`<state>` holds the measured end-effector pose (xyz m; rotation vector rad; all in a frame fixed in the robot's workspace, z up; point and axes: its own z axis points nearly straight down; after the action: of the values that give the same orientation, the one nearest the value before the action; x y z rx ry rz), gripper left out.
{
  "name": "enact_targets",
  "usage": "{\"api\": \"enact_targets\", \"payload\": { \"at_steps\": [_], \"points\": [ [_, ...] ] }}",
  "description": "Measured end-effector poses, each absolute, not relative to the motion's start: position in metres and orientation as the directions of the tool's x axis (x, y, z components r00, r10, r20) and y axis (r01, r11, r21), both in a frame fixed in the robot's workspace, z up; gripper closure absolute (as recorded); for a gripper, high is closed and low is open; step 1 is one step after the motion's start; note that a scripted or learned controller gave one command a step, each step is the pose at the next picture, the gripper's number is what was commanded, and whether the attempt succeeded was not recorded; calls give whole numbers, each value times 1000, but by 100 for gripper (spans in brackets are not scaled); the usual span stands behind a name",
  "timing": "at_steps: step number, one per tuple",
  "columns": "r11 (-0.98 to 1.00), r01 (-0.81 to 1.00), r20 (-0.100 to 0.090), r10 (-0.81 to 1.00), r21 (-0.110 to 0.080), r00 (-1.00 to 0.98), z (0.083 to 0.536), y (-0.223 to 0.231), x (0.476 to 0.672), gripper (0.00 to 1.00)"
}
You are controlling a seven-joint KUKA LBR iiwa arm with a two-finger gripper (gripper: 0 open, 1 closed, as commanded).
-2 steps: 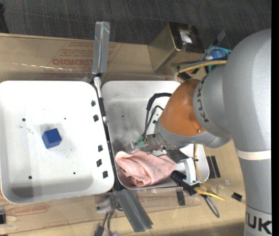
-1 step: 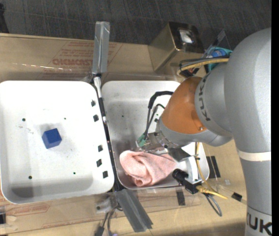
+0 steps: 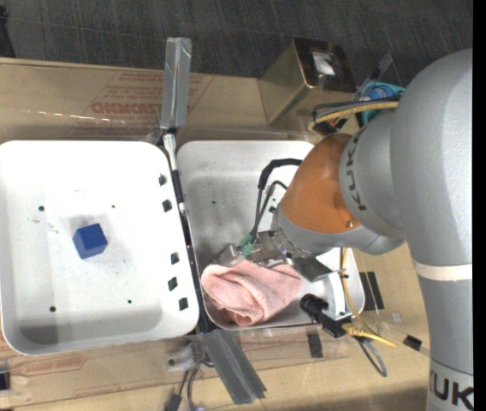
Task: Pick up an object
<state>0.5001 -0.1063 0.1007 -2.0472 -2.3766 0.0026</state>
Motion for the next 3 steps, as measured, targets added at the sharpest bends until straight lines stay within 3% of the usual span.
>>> {"api": "enact_targets", "payload": {
  "at_steps": [1,2,3],
  "points": [
    [153,988,3,988,-6,-153,110,-106,501,100],
    [153,988,3,988,-6,-153,110,-106,501,0],
    [119,993,1,993,-3,-119,91,-94,525,0]
  ]
}}
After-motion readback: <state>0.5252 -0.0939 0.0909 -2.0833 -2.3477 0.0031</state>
